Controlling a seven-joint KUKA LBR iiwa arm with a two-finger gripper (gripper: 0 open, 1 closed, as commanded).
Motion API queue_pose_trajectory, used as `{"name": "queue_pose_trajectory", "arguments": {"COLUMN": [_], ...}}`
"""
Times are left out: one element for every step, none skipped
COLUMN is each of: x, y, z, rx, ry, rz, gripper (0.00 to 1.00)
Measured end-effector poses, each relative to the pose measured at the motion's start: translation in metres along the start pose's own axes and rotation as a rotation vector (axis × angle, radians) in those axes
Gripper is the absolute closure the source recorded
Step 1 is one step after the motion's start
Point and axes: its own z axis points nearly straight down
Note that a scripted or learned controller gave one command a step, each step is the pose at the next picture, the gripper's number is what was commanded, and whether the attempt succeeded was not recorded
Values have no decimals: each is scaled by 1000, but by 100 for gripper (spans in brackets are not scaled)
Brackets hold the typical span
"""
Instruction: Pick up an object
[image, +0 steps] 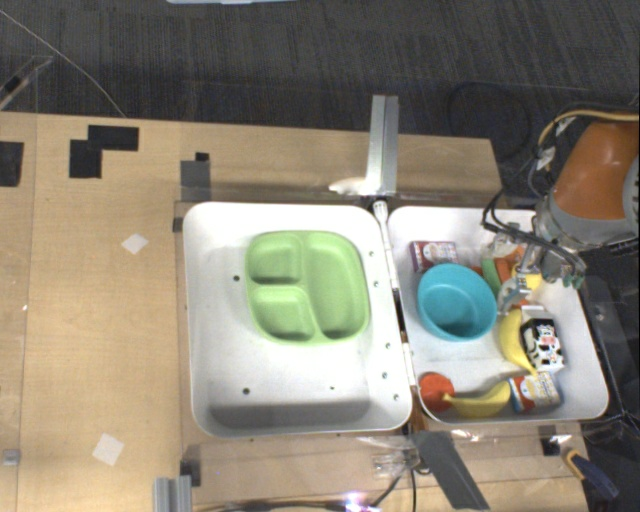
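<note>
So far, operator, you have nothing lifted. Your gripper (522, 278) hangs low over the right bin (598, 385), at its upper right part, just beside the blue bowl (456, 300) and above the upper end of a yellow banana (513, 340). Whether the claw is apart or together, I cannot tell; it is too small and tangled with cables.

Candidates lie all around it: a black-and-white carton (543, 345) touching the banana, a small maroon box (432, 253) behind the bowl, a second banana (480, 400) and a red ball (435, 386) along the near wall. The left bin (215, 400) carries a green divided tray (305, 285).

By my reckoning, the grasp and the lift are both left to do.
</note>
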Motion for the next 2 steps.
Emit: {"name": "queue_pose_trajectory", "arguments": {"x": [42, 38], "y": [22, 23], "z": [3, -11], "rx": [-1, 1], "ry": [1, -11], "rz": [118, 111], "gripper": [0, 100]}}
